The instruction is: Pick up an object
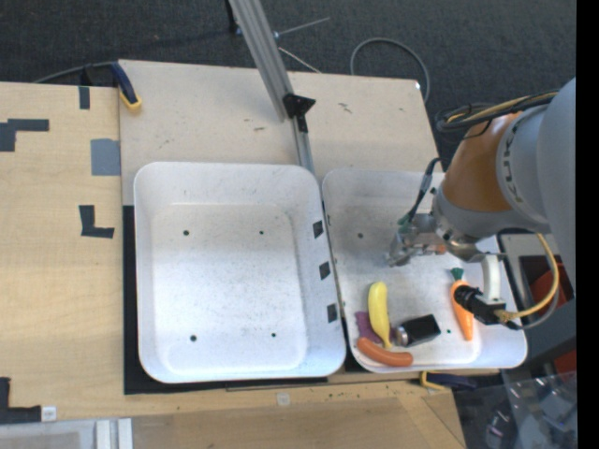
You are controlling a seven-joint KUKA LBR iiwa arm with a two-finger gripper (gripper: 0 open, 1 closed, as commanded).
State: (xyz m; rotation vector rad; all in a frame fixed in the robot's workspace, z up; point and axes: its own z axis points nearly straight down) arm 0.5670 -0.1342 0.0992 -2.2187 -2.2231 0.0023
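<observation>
Your tool (408, 249) hangs low over the middle of the right bin (360, 195), above bare floor, and I cannot tell how it is set, because it is small and dark from this camera.

The things you can pick all lie nearer to the camera than the tool, along the near edge of this bin. The yellow banana (377, 312) lies along the bin, and the reddish sausage-shaped piece (384, 353) lies across its near end, touching or almost touching it. A small black block (417, 329) is just right of the banana. An orange carrot (463, 312) lies further right, close to the bin wall.

If you go down here, I think the tool will close on nothing. If you aim for the banana, the neighbours may be pushed or caught together with it. The carrot is close to the wall, so the tool may strike the rim. The left bin (150, 251) offers no target.
</observation>
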